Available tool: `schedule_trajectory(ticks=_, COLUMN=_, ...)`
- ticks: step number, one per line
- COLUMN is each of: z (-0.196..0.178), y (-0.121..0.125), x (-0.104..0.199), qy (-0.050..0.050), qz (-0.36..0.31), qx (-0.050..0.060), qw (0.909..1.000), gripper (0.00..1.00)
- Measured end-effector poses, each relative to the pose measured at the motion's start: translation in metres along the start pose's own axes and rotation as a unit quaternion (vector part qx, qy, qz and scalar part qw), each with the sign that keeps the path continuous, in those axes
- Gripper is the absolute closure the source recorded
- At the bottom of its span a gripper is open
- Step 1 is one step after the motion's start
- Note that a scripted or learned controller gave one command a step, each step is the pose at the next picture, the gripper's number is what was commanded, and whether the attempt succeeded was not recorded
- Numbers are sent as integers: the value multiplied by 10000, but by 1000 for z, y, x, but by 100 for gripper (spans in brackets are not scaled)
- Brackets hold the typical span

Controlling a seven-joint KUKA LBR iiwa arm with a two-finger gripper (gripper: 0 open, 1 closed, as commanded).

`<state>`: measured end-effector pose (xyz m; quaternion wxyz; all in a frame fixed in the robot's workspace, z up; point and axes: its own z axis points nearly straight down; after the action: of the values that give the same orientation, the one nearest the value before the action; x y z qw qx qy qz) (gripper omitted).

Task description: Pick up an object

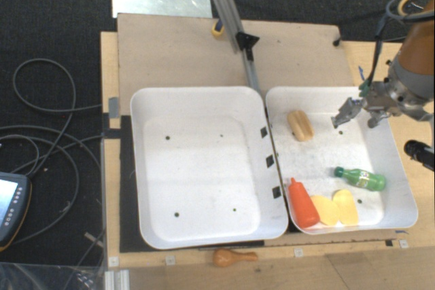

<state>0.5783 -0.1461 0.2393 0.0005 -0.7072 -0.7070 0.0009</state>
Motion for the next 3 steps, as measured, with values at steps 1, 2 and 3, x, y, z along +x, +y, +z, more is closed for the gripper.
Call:
schedule_trajectory(ticks=1, z=48, y=6, x=-7, qy=1, qz=-3, qx=2, qw=10000, gripper=0)
schedule_trajectory(ticks=2, z=90, y=4, x=-8, qy=4, qz=-2, qx=3, qw=10000, gripper=0)
schedule_trajectory(ticks=3, z=77, y=6, x=-8, qy=1, qz=-6, qx=-30, qw=10000, gripper=100)
